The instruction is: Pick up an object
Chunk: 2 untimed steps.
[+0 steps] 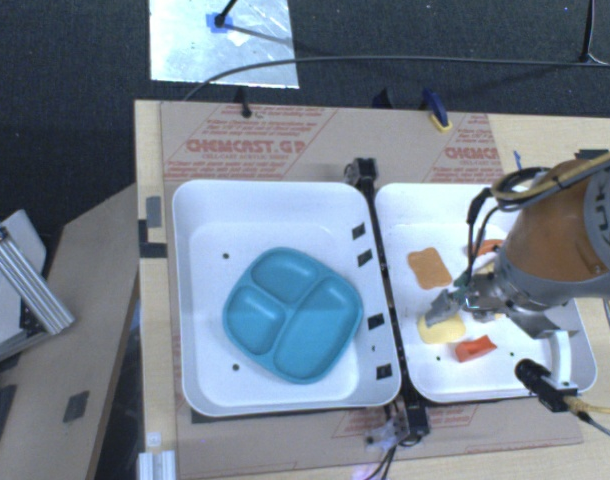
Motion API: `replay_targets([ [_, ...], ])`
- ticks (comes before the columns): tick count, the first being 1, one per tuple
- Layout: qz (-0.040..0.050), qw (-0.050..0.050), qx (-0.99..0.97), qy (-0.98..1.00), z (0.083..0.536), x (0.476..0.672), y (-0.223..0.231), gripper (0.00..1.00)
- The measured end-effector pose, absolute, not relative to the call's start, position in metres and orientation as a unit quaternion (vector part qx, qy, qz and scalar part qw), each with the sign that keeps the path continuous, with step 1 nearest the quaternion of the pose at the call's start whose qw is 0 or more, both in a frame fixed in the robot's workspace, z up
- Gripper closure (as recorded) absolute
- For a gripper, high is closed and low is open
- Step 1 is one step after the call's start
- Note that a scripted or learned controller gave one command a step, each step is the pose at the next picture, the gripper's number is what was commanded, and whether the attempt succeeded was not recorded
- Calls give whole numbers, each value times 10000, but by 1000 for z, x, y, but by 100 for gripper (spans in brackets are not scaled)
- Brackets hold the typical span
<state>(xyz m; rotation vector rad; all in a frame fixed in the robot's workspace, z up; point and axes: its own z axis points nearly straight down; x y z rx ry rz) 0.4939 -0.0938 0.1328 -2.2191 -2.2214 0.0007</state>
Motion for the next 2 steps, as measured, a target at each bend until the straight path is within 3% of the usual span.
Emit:
replay_targets([
  [1, -3, -1, -7072, -7070, 83, 495, -94, 0],
  [2, -12, -9, -7065, -7077, 95, 495, -94, 100],
])
